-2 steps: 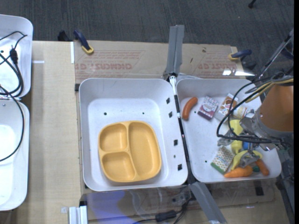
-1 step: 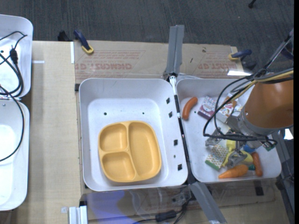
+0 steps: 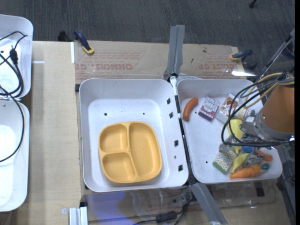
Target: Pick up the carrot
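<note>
The carrot is orange and lies at the front right corner of the right bin, pointing left, among a heap of toy food. My gripper hangs below the orange wrist band, low over this heap and just behind the carrot. Dark gripper parts and cables cover the spot where it meets the items, and nothing can be seen held.
Next to the carrot lie a yellow banana and a green packet. A reddish sausage and two small boxes sit at the back of the right bin. The left bin holds a yellow divided plate.
</note>
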Motion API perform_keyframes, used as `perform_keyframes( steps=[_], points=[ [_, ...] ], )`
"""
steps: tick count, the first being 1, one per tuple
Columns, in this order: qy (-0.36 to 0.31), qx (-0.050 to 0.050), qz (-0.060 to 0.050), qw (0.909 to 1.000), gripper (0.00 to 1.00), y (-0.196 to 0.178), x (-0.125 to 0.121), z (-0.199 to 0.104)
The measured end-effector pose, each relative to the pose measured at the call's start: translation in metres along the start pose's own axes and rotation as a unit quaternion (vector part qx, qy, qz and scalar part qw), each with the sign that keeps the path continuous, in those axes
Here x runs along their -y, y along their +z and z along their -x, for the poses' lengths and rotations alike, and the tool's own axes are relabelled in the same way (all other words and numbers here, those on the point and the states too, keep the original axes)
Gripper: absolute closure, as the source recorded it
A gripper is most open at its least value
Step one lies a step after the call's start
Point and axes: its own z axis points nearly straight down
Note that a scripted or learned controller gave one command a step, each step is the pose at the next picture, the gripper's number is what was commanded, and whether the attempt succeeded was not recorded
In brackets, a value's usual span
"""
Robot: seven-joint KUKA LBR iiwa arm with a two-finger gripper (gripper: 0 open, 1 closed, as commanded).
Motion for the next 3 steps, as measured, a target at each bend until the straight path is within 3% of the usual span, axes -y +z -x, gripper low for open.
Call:
perform_keyframes(
  steps=[1,2,3],
  points=[
    [-0.013,0.004,-0.001,0.9999,0.0,-0.001,0.001,-0.006],
    [-0.145,-0.005,0.003,0.9894,0.0,0.002,0.015,-0.029],
    [-0.271,-0.004,0.008,0.9626,0.0,0.003,0.014,-0.039]
  ],
)
